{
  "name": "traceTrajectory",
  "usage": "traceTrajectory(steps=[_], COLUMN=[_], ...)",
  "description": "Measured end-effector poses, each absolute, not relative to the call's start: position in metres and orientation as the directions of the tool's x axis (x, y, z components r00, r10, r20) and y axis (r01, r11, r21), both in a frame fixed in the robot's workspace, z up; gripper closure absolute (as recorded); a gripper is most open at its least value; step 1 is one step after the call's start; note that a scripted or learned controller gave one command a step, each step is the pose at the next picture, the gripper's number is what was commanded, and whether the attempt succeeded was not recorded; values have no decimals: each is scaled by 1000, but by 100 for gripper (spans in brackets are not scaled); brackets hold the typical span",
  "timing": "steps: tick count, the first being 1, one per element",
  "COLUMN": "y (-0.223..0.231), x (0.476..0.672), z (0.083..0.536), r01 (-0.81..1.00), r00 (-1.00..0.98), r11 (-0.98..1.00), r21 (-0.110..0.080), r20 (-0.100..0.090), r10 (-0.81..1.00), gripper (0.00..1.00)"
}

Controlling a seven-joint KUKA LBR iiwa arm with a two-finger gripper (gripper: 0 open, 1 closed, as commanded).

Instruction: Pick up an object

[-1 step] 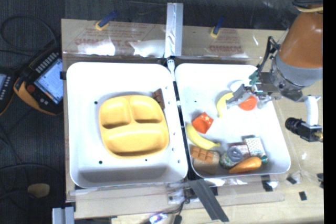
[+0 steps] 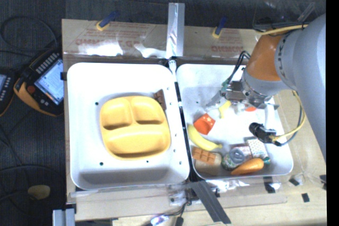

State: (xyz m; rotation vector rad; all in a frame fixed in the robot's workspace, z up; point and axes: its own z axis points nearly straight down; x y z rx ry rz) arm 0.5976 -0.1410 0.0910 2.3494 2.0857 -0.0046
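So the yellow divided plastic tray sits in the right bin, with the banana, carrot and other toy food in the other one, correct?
Not quite. The camera view shows the yellow divided plastic tray in the left white bin, not the right. The yellow banana, orange carrot and other toy food do lie in the other one, the right white bin.
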Motion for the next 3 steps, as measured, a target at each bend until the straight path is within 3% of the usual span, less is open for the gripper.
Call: traceTrajectory(steps=[1, 2, 3], y=[-141, -123, -117], x=[598, 628, 621], z=[97, 153, 233], r01=[993, 998, 990], r00=[119, -64, -142], r11=[-119, 64, 142], r21=[-5, -6, -5], r20=[0, -2, 1], r10=[993, 998, 990], gripper=[100, 100, 100])
